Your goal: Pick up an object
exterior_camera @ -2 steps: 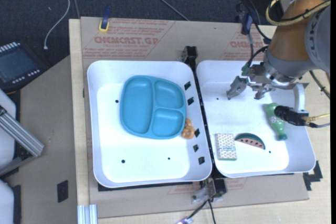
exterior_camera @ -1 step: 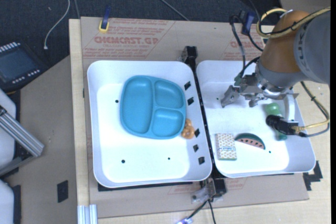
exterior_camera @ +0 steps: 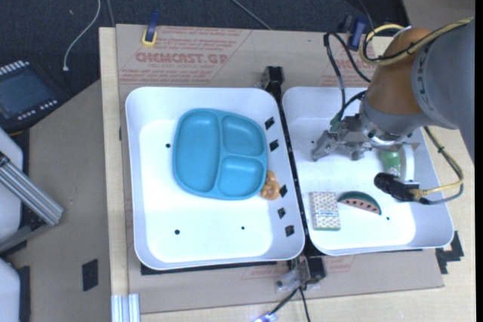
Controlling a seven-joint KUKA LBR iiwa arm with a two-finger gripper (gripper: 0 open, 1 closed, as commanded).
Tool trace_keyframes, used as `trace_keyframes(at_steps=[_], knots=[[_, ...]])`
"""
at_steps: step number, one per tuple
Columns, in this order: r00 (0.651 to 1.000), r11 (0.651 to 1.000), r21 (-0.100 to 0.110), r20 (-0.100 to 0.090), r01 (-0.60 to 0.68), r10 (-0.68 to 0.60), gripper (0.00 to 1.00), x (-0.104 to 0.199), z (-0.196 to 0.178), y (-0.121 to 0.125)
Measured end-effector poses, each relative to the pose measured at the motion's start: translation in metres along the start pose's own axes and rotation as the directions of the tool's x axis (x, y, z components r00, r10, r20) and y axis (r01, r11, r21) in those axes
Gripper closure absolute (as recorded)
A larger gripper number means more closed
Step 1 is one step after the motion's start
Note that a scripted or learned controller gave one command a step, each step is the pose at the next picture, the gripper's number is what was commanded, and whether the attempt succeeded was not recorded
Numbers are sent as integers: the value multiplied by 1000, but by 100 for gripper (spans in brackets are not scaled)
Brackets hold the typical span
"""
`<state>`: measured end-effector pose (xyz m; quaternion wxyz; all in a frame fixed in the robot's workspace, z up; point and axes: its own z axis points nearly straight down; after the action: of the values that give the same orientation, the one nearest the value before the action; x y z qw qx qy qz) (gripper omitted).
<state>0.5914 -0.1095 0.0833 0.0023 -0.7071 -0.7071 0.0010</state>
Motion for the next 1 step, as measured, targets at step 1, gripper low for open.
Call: trace_keyframes(at_steps=[1], knots=[[1000, 1000, -4, 0, -1, 1, 100, 0, -13, 1]])
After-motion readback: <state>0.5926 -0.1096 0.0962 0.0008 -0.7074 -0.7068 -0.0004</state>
